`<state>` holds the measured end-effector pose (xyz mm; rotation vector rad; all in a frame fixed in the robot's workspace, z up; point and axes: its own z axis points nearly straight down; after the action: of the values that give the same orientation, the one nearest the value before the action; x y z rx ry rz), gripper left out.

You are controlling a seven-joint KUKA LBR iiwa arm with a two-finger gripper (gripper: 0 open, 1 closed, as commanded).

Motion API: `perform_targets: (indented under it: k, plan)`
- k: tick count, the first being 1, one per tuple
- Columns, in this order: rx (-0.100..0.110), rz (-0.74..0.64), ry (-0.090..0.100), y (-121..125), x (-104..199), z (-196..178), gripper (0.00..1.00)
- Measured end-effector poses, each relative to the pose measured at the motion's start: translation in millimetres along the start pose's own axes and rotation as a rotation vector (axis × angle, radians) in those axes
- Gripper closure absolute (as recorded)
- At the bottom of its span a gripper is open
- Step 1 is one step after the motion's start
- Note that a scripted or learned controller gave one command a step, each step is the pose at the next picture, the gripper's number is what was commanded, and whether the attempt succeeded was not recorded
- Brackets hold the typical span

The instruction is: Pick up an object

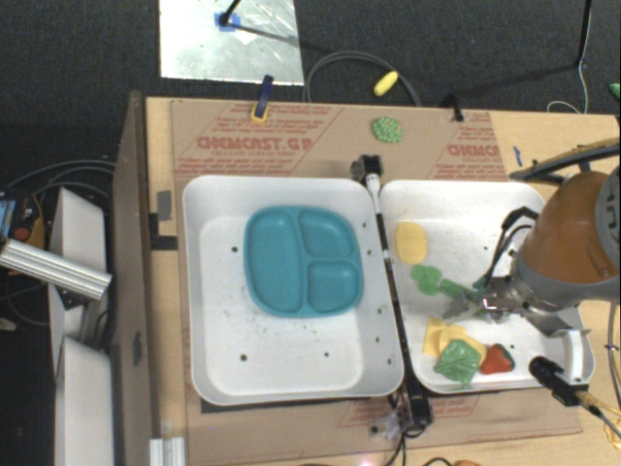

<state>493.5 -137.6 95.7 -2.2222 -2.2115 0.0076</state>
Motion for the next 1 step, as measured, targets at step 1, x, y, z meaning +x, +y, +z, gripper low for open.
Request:
perform_targets:
  k: [1]
  plan:
    - [-0.022, -0.013, -0.005, 72.2, 31.6, 7.0, 0.00]
